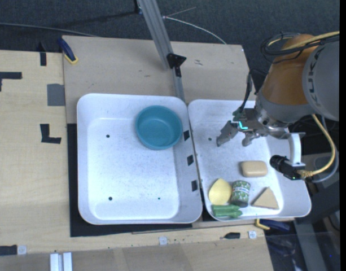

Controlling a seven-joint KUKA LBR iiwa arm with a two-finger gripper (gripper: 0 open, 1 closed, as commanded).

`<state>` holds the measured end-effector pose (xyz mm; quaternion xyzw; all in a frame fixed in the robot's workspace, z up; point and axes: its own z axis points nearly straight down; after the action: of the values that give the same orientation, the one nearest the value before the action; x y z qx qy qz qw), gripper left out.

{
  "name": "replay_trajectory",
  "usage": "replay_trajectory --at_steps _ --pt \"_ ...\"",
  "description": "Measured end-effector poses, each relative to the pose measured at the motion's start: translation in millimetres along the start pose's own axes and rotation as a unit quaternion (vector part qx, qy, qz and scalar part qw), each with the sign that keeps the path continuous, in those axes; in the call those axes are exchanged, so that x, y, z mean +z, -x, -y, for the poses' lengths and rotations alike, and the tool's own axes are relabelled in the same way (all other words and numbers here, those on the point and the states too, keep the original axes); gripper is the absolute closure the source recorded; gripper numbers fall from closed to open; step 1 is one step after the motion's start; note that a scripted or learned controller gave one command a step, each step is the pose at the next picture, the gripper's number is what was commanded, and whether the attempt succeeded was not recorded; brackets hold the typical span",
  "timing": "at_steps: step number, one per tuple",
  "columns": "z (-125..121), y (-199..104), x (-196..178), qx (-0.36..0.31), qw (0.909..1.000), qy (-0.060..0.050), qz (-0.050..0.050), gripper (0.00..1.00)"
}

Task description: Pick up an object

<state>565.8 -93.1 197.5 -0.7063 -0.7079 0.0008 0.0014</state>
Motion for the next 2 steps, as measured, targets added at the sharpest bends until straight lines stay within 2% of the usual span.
replay_trajectory --at_steps 1,2 --pt "0 0 0 0.000 1.0000 0.001 0.000 0.00" --pt "-8 -4 56 0.000 1.0000 -0.002 0.000 0.00"
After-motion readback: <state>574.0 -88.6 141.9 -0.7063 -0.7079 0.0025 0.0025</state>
